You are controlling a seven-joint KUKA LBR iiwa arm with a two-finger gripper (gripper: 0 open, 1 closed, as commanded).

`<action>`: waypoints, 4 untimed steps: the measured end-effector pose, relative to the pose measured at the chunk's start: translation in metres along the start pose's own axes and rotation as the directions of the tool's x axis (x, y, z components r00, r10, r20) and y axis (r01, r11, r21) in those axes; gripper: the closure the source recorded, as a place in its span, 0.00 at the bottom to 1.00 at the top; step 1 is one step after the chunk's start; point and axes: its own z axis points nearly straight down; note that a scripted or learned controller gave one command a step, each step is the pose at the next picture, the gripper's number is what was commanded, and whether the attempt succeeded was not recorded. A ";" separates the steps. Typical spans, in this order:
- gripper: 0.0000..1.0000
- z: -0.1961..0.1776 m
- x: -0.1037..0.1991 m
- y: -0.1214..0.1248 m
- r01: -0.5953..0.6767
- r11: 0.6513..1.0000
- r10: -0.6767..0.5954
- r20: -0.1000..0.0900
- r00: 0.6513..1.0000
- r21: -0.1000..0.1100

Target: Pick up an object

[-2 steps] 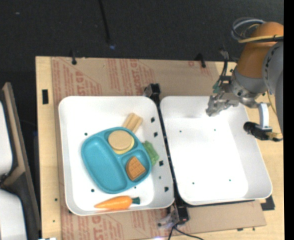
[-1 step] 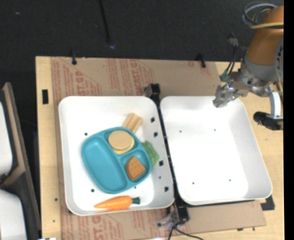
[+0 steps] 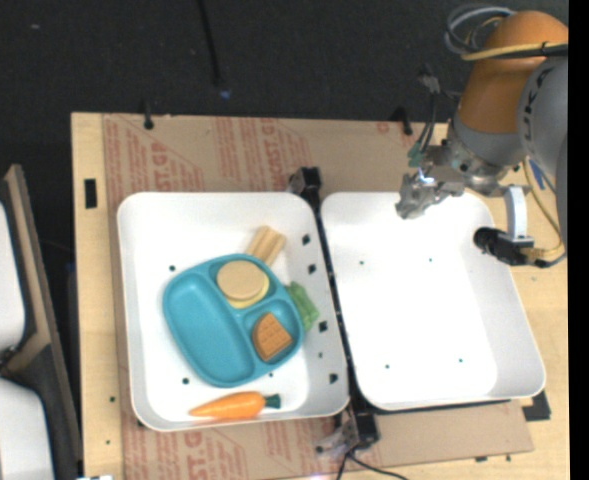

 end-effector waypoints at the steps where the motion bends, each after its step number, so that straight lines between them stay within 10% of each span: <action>1: 1.00 -0.014 0.044 -0.017 0.000 1.000 0.000 -0.001 1.000 0.000; 4: 1.00 -0.019 0.200 -0.068 0.000 1.000 0.000 -0.001 1.000 0.002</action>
